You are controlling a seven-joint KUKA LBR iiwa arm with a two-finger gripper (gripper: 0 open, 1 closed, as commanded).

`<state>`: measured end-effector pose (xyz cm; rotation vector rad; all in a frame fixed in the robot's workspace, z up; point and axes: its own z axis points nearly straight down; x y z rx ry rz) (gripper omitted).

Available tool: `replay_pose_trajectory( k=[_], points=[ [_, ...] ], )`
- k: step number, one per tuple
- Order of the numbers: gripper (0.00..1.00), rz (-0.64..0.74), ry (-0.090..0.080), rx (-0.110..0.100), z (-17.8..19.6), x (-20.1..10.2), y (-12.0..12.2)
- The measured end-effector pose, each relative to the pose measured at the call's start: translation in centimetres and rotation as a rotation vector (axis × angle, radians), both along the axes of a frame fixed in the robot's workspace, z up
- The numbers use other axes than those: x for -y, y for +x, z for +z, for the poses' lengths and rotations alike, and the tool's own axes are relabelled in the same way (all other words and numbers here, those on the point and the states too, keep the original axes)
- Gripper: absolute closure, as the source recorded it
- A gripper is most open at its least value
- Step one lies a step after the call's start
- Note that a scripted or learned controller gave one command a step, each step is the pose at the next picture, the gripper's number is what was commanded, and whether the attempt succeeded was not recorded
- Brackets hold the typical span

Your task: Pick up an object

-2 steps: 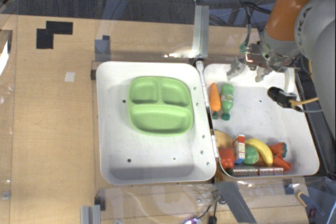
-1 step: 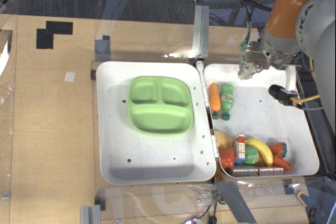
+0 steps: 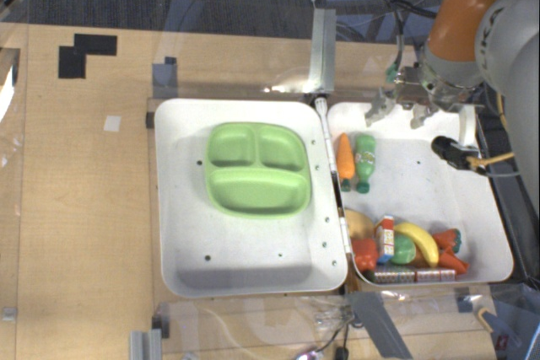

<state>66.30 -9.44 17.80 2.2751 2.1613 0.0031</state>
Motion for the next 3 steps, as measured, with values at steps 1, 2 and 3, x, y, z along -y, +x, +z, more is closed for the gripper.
replay_pose_trajectory(
  k=[1, 2, 3],
  points=[
    [0.00, 0.073, 0.001, 0.000, -8.3, -0.9, -1.4],
    [1.00, 0.075, 0.002, 0.001, -7.5, -1.0, -1.2],
    [1.00, -0.025, 0.001, -0.002, 5.2, -5.9, -6.8]
  ],
)
